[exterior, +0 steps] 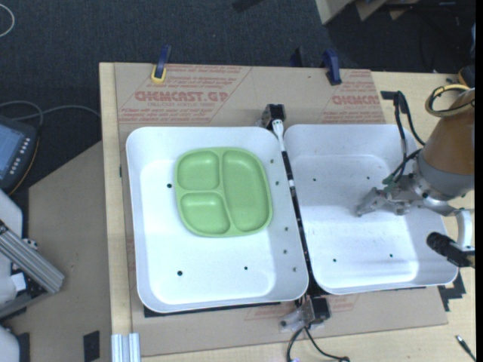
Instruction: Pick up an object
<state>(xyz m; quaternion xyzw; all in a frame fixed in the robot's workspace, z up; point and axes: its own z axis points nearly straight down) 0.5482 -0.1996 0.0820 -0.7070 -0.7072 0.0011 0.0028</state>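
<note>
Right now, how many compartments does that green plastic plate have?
3. The green divided plate lies in the left white bin: one compartment at upper left, one at lower left, one long one down its right side.

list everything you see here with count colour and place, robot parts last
plate: 1, light green, three compartments, in the left bin
bins: 2, white, side by side on the bench
board: 1, brown cardboard with red print, under the bins
clamps: 2, blue, on the board's far edge
floor: dark carpet beyond the bench
arm: 1, grey with an orange band, at the right
hand: 1, grey, over the right bin
</note>
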